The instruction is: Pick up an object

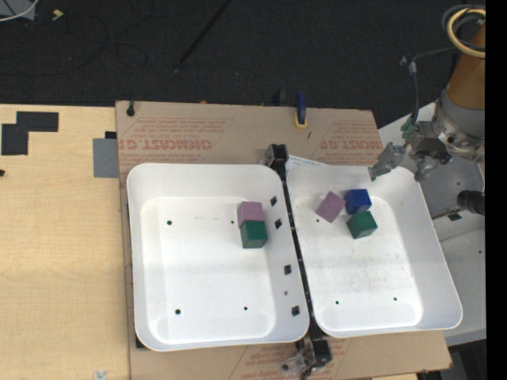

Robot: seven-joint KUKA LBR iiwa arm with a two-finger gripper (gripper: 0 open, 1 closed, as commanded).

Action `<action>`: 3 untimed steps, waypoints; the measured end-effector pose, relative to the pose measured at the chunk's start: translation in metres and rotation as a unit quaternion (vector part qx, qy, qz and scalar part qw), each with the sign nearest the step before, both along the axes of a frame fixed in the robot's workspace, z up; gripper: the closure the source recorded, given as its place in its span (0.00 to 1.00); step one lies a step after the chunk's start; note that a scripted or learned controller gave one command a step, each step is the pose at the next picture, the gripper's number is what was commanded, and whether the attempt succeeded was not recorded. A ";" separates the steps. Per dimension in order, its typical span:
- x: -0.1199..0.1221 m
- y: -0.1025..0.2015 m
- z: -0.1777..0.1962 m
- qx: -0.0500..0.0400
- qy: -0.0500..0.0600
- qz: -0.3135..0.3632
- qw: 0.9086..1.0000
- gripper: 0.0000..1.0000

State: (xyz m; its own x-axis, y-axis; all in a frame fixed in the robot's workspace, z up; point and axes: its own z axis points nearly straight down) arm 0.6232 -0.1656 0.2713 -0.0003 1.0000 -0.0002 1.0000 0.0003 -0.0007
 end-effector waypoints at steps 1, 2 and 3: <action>0.018 -0.035 -0.131 0.001 0.005 -0.001 1.000 0.00; 0.004 -0.046 -0.184 0.001 -0.001 0.000 1.000 0.00; 0.005 -0.047 -0.170 0.001 -0.002 0.000 1.000 1.00</action>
State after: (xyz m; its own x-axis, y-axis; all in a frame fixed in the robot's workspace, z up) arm 0.6281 -0.2128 0.1010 0.0001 1.0000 0.0013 1.0000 -0.0001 0.0042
